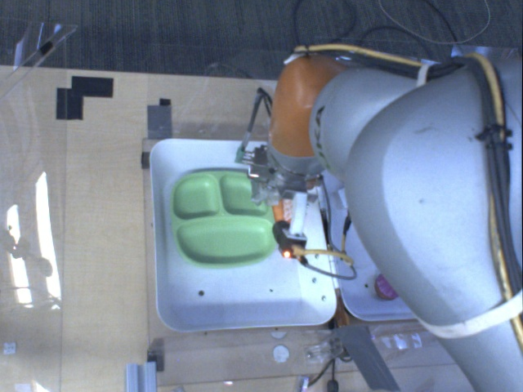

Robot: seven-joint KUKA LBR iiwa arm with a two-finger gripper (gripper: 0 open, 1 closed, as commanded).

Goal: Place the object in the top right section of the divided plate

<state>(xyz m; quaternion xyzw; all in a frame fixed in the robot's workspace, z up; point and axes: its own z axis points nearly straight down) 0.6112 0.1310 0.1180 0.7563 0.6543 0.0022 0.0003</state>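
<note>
- Much of the right bin (359,305) is hidden under the grey arm (409,178); a small magenta object (384,286) peeks out there.
- The gripper (284,219) hangs at the green divided plate's (222,219) right edge; I cannot tell its state or what it carries.
- The left bin (237,300) has open floor below the plate.

Light: bright, even, from above.
Glare: pale reflections on the bench (33,243) at the left.
Shadow: soft blue shade in the white bin (237,305).
Sharpness: slightly soft; arm (425,186) blurred.
</note>
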